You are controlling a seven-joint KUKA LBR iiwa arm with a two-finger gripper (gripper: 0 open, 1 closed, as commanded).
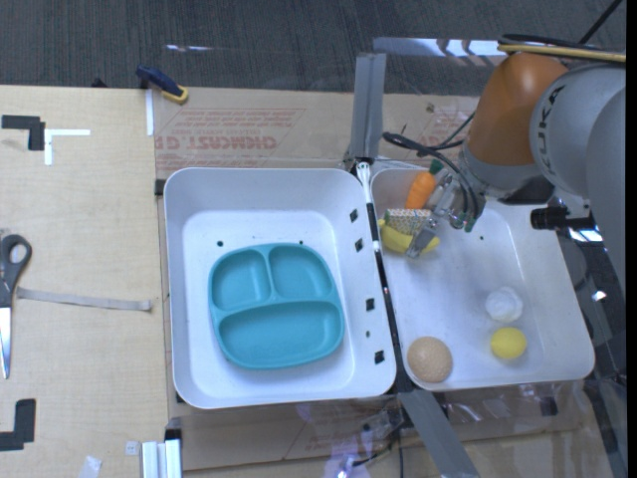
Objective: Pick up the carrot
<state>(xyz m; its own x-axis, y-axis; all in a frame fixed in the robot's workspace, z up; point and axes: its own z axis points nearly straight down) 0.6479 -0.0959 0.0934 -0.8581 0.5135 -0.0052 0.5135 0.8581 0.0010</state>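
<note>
1 gripper (435, 229), finger state impossible to tell, low over the right bin (542, 297), carrot (422, 188) just behind it, yellow sponge (403, 233) touching its left.

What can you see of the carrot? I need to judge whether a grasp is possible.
The carrot is a small orange piece with a smooth, plastic-looking surface, lying tilted in the right bin's far-left corner. The gripper overlaps its right side, hiding part of it. Whether anything touches it cannot be told.

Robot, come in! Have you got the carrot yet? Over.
Pincer low in right bin's far corner. Carrot beside it, not held. Yellow sponge right below. Over.
</note>
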